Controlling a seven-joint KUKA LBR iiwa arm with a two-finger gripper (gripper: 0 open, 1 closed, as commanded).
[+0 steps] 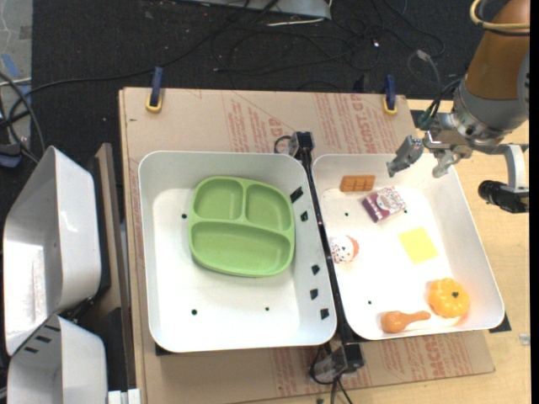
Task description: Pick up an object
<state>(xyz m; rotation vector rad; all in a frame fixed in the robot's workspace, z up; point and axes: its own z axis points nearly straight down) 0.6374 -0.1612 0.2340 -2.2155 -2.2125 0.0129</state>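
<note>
The right-hand shallow white bin [472, 225] carries six small things. Near its far edge lies a flat orange-brown rectangular wafer-like block [357, 183]. Just beside it, toward the near side, sits a small purple-and-white printed packet [384, 203], tilted; its print is too small to read. A flat square yellow piece [418, 245] lies near the middle of the bin. At the left edge, against the wall shared with the other bin, rests a small round white toy with a red patch [343, 248]. In the near right corner sits an orange plastic pumpkin-shaped toy [447, 298], and just beside it, along the near edge, lies an orange gourd-shaped piece with a narrow neck [402, 319].

The two-finger gripper [424, 159] hangs above the far edge of this bin, to the right of the wafer and packet, its fingers spread apart with nothing between them. Nothing lies between it and the things below.

The left-hand shallow white bin [160, 225] bears a light green plastic divided plate with three compartments [242, 227] near its middle.

Both bins sit on a brown cardboard sheet [219, 116] with red reversed lettering that cannot be read reliably. Two clamps with yellow and blue grips [154, 91] hold its far edge.
</note>
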